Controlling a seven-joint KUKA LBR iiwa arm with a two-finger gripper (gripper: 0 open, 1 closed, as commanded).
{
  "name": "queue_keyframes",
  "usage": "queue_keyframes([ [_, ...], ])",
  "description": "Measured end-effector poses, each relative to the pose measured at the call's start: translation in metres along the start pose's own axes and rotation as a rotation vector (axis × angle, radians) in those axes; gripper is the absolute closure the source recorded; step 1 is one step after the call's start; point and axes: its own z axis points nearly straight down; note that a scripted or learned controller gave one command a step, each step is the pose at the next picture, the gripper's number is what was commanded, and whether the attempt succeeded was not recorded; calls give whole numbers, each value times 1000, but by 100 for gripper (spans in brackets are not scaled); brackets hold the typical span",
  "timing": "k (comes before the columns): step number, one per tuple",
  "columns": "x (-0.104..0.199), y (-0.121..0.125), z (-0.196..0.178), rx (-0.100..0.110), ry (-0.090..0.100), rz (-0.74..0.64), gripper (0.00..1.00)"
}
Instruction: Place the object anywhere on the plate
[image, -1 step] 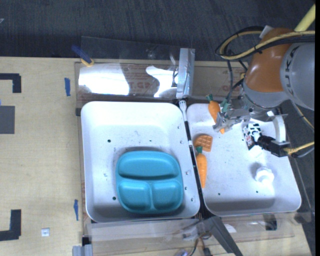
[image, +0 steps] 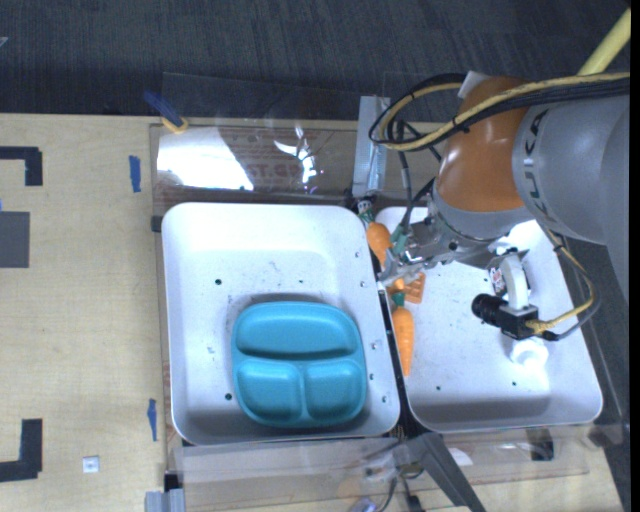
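1. Bench (image: 70, 330) of pale wood fills the left side, with black angle marks and bits of blue tape on it.
2. The left bin (image: 190, 250), shallow and white, sits beside it; a clear panel with bright glare stands along the bin's far edge.
3. A blue plate (image: 298, 362) with three compartments lies in the near half of the left bin, flat on the floor, with nothing on it.
4. Orange carrot-like objects lie along the left wall of the right bin (image: 480, 385), by the seam between the two bins: an upper carrot (image: 377, 240) near the far corner and a lower carrot (image: 403, 338) closer to the camera, pointing along the wall.
5. The gripper (image: 405, 262) hangs low between the two carrots, at the bin's left wall; an orange patch shows just below it, but whether the fingers are spread or clamped on anything cannot be made out.
6. The arm (image: 560, 160), grey with its orange band, reaches in from the upper right, trailing yellow and black cables.
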Motion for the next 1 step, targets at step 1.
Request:
queue_keyframes([
  [1, 88, 8, 44, 2, 1, -418, 100],
])
